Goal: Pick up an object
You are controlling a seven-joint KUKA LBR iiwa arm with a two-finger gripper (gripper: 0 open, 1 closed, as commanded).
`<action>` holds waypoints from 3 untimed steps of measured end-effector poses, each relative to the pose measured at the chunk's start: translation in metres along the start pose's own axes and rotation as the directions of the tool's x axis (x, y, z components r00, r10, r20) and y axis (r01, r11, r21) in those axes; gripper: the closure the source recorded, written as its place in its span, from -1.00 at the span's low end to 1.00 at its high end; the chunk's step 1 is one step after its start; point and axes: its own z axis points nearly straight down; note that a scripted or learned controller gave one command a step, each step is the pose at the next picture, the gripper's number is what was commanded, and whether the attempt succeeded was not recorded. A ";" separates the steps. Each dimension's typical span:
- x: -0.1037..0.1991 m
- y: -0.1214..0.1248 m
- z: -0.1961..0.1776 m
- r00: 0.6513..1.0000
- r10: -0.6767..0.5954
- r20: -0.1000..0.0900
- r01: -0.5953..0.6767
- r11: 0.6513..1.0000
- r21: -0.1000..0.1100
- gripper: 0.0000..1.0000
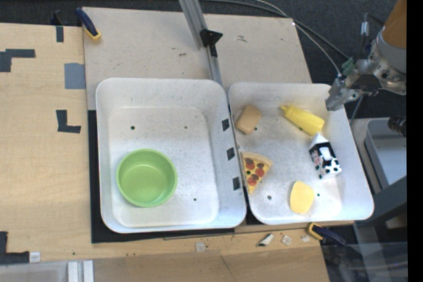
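- The gripper (335, 97) hangs over the right bin's (350, 208) far right corner; its finger state cannot be told.
- The mustard bottle (303, 118) lies just left, long axis slanting toward the near right.

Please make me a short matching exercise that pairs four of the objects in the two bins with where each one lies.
Things:
1. green bowl
2. yellow bottle
3. pizza slice
4. yellow round piece

Places:
A. right bin, near its front edge
B. left bin, front left part
C. right bin, close to the wall shared with the left bin
D. right bin, back part, just left of the gripper

Pairs: 1-B, 2-D, 3-C, 4-A
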 end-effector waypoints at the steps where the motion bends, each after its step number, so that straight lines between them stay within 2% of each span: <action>1: 0.000 0.000 0.000 1.000 0.000 0.000 0.000 1.000 0.000 -1.00; 2: -0.004 -0.005 0.065 1.000 0.001 0.000 -0.001 1.000 0.008 -1.00; 3: 0.003 -0.001 0.115 1.000 -0.001 -0.001 0.001 1.000 0.007 -1.00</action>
